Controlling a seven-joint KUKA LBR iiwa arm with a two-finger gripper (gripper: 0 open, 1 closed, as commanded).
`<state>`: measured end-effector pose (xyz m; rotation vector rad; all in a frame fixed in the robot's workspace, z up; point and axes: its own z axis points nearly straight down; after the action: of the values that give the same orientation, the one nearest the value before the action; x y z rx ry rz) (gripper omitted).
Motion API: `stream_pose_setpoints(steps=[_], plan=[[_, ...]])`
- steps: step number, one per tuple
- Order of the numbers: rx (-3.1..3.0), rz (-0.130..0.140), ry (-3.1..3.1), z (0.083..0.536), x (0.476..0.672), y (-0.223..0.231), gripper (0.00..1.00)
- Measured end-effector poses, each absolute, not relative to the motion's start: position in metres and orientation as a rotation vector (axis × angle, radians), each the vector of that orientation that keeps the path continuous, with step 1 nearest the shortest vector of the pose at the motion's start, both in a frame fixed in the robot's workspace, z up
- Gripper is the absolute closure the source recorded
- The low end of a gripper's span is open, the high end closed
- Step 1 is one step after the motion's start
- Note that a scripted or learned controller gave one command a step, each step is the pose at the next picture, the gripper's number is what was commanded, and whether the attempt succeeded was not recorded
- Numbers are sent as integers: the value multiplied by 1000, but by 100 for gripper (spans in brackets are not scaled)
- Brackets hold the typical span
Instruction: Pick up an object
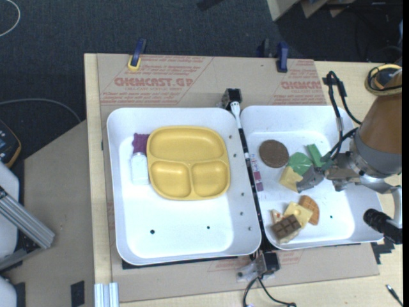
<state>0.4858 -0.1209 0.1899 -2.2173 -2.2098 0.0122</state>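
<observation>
Robotics lab — clamped board (211, 82) on bench, 2 white bins (179, 235), loose cables (38, 101), aluminium framing (25, 222).

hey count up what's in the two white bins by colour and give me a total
Yellow: 3, divided tray, wedge, cheese-like piece
Green: 2
Brown: 3, round cookie, waffle-like piece, cracker
Purple: 1
White: 1
Total: 10

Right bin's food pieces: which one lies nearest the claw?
The yellow wedge, right beside the claw. The brown round cookie sits farther up-left, and the chocolate bar lies near the bin's front edge.
</observation>
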Motion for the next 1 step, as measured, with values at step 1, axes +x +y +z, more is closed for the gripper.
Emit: stream_pose_setpoints(steps=[1], plan=[[-2221,0,-2221,196,489,-121,0]])
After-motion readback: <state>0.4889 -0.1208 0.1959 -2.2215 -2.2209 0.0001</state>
